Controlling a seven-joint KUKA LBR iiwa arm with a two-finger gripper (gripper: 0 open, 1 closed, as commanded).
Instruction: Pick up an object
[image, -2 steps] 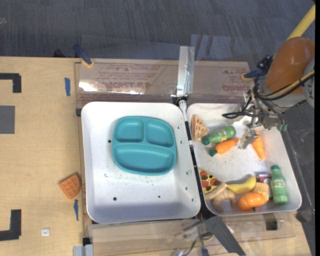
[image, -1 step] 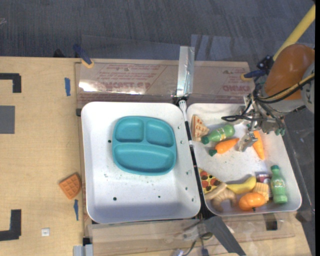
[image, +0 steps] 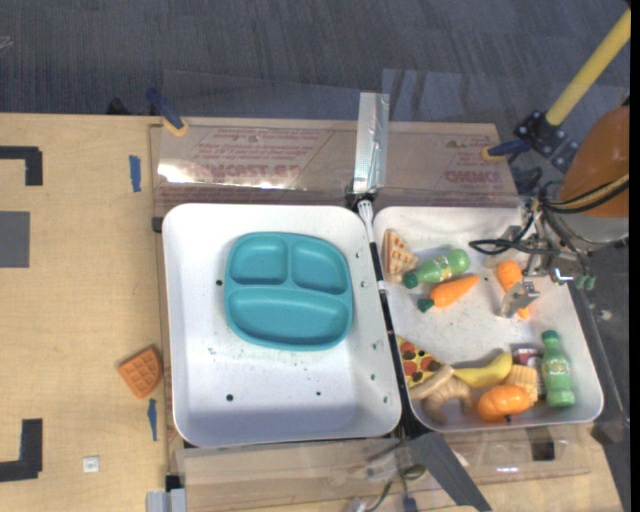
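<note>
Toy food fills the right bin (image: 590, 395), and any piece of it would do for the pick. Nearest the gripper (image: 520, 290) is a small orange piece (image: 509, 273), lying just at its left side toward the far part of the bin; from this angle it is not clear whether that piece sits between the fingers or merely beside them, and whether the gripper is open or closed cannot be told.

Left of it lie a carrot (image: 456, 290) and a green pickle-like piece (image: 440, 267), close together, with a waffle wedge (image: 398, 254) by the bin's left wall. Along the near edge a pizza slice (image: 418, 364), a banana (image: 484, 369), an orange fruit (image: 503, 401) and a green bottle (image: 556, 369) are crowded against one another.

The left bin (image: 200, 330) holds a teal divided plate (image: 290, 290), and a waffle square (image: 141, 370) lies outside on the bench.

To do this step well, I would choose the small orange piece: it stands apart from its neighbours, so the fingers can straddle it without nudging anything else. Centre over it, descend straight, close fully, then lift slowly. The near-edge cluster looks a poor target, since packed pieces would likely block one finger.
</note>
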